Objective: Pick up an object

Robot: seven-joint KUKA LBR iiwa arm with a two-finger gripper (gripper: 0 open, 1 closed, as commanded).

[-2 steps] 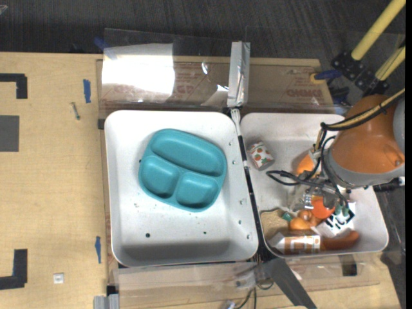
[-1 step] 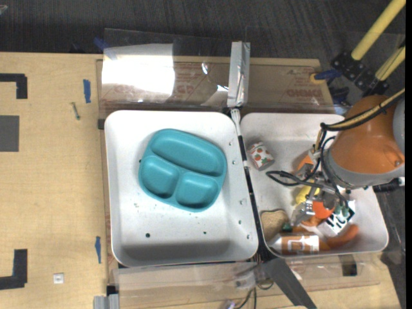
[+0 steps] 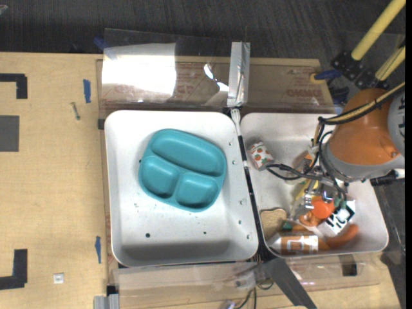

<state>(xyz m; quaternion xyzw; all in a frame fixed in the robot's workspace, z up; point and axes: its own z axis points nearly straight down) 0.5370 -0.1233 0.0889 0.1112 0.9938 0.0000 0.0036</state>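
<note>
The arm, with its orange band (image 3: 362, 134), reaches down into the right bin (image 3: 283, 129). My gripper (image 3: 315, 197) hangs low over a cluster of small items at the bin's front right. Right beneath it lies a small orange object (image 3: 320, 209) beside a black-and-white piece (image 3: 339, 217). Cables hide the gripper's tip, and nothing shows plainly held in it. A reddish sausage shape (image 3: 344, 236) and an orange bottle (image 3: 297, 243) lie along the front wall. A tan bread slice (image 3: 273, 219) sits left of the gripper.
A small white cup with orange spots (image 3: 259, 154) lies at the right bin's upper left. The left bin (image 3: 122, 172) holds a teal divided plate (image 3: 182, 168). A clear divider (image 3: 237, 76) stands behind the bins. Yellow poles (image 3: 383, 18) cross the top right.
</note>
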